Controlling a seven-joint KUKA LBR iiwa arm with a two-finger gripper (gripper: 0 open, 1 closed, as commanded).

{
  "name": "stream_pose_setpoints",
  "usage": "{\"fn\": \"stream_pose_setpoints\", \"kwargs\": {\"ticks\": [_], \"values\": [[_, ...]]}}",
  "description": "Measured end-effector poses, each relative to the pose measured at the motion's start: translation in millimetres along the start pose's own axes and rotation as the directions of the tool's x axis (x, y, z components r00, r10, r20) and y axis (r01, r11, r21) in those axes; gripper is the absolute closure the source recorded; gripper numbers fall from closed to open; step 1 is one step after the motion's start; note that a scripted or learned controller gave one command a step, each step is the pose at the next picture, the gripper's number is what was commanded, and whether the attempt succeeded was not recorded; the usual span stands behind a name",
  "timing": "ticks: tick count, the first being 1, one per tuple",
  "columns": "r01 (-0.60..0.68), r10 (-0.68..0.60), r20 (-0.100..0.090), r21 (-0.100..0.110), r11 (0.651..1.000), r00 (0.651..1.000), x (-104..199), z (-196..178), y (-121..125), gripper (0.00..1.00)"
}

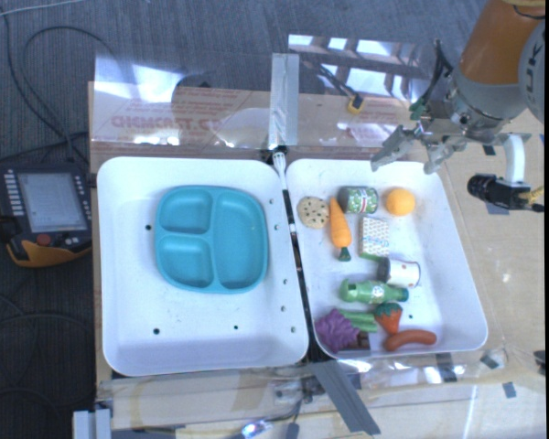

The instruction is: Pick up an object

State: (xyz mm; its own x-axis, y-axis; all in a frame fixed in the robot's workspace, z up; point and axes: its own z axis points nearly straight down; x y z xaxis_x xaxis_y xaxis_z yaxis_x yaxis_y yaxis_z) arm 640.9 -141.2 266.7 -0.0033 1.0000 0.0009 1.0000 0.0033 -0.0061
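Observation:
My gripper (408, 154) hangs above the far edge of the right bin (457, 245), its two fingers spread apart with nothing between them. Just below it in that bin lie an orange fruit (400, 201), a green can (358, 199), a cookie (312, 211) and a carrot (339, 228). Further toward the front are a patterned white packet (375, 235), a small white cup (401, 271), a green bottle (372, 292), a purple vegetable (339, 328), a strawberry-like piece (389, 317) and a red sausage (410, 339).
The left bin (128, 318) holds a blue divided plate (210, 238). A clear divider wall (283, 99) stands behind the bins. A teach pendant (41, 213) lies on the floor at left. The arm's orange band (501, 35) rises at top right.

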Motion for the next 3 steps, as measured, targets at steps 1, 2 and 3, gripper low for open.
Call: {"fn": "stream_pose_setpoints", "kwargs": {"ticks": [1,2,3], "values": [[0.014,-0.014,0.001,0.002,1.0,1.0,27,82,-46,0.0],[0.086,-0.085,0.007,-0.021,0.996,0.996,32,165,-45,0.0],[0.212,-0.212,0.0,-0.001,0.977,0.977,84,87,-63,0.0]]}}
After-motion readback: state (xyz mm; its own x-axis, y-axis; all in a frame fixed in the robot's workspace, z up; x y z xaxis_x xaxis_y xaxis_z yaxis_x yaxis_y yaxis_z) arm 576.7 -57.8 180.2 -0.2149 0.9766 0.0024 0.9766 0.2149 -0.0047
